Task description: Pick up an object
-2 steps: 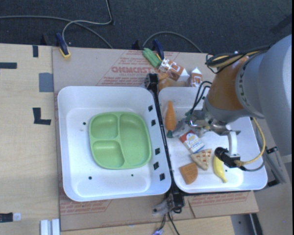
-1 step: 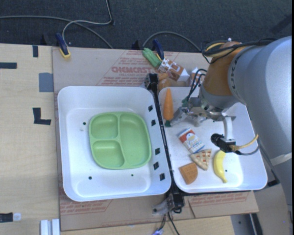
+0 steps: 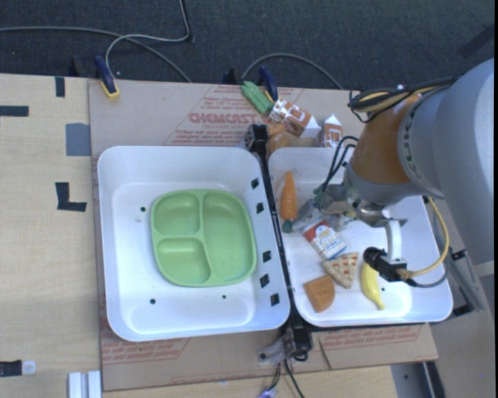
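The right bin [image 3: 423, 305] holds an orange carrot [image 3: 289, 193] by its left wall, a small red and white carton [image 3: 325, 240], a pizza slice [image 3: 343, 269], an orange-brown wedge [image 3: 319, 293] and a yellow banana [image 3: 372, 284]. My gripper [image 3: 314, 210] is low in this bin, between the carrot and the carton, just right of the carrot's lower end. The grey arm and its orange band [image 3: 382, 152] cover the bin's back right part. Nothing shows lifted off the bin floor.
The left bin [image 3: 124, 305] holds a green divided plate [image 3: 203, 237]. Behind the bins on the cardboard lie a green object [image 3: 257, 98] and two small cartons [image 3: 289, 121] [image 3: 332, 131]. Cables and a blue clamp [image 3: 106, 77] sit at the back edge.
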`<act>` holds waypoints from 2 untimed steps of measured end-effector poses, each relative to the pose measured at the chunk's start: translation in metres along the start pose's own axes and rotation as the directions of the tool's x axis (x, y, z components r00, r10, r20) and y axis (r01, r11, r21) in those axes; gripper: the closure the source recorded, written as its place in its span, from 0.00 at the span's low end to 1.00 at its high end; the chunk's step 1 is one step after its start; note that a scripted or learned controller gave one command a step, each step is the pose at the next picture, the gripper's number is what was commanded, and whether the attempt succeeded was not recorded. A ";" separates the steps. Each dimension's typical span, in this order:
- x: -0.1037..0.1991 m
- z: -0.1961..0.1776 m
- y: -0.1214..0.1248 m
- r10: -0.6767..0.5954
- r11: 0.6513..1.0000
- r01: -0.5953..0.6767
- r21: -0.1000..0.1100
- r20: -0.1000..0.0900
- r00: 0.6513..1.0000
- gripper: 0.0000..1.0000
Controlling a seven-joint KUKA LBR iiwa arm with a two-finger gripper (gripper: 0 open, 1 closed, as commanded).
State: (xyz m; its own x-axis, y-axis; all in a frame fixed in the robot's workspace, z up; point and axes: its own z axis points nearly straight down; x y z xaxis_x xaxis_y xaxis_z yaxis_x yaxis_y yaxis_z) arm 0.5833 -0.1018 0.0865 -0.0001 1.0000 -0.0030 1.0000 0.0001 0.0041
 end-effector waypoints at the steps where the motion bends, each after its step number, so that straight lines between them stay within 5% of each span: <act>1: 0.002 0.001 0.028 0.002 1.000 -0.002 0.007 0.005 1.000 0.00; 2: 0.003 0.000 0.006 0.003 1.000 -0.003 -0.003 0.005 1.000 0.00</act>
State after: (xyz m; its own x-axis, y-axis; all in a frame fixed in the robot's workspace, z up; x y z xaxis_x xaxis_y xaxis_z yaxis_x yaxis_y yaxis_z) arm 0.5891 -0.0990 0.0869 0.0025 1.0000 -0.0079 1.0000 -0.0024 0.0070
